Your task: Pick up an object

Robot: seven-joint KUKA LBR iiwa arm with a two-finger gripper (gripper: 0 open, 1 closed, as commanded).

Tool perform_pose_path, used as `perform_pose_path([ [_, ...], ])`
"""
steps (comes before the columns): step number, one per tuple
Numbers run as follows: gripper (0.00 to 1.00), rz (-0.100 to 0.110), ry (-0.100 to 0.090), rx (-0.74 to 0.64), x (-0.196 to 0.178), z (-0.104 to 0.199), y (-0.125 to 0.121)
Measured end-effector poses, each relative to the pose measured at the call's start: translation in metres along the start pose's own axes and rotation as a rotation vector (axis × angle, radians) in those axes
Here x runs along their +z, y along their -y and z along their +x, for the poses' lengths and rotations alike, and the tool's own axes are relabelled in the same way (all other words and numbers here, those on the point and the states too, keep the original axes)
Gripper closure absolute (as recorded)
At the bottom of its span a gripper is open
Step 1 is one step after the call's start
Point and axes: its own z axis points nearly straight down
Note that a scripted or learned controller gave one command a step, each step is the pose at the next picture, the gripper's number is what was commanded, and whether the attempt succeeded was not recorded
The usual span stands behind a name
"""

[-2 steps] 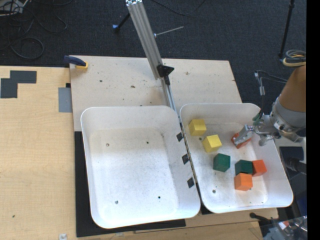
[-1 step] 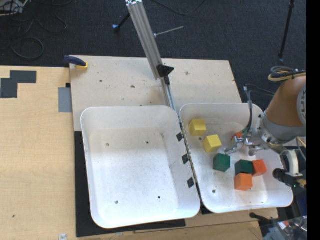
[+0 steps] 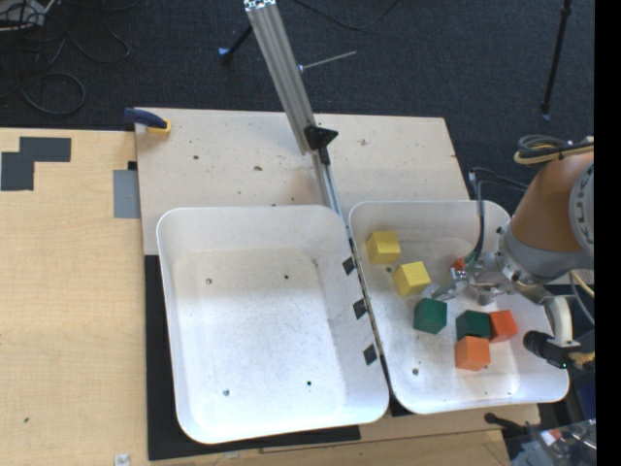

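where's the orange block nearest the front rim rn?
The orange block sits in the right bin, near its front rim, just below a dark green block and left of another orange block.

Two shallow white bins sat side by side on the tabletop (image 3: 243, 163). The left bin (image 3: 194, 260) lay beside the right bin (image 3: 427, 396), which held six blocks: two yellow blocks (image 3: 382, 247) at its upper left, a green block (image 3: 430, 316) below them, a darker green block (image 3: 473, 324) further right, an orange block (image 3: 473, 353) and a second orange block (image 3: 503, 325). The arm (image 3: 553, 216) reached in from the right, its gripper (image 3: 473, 282) low over the blocks, just above the darker green one.
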Motion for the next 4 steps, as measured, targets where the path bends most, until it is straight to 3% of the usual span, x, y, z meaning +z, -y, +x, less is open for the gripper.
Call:
perform_pose_path([
  [1,1.00,0.000,-0.001,0.006,-0.010,-0.001,0.000],
  [4,1.00,-0.006,0.002,-0.006,-0.168,0.003,-0.002],
])
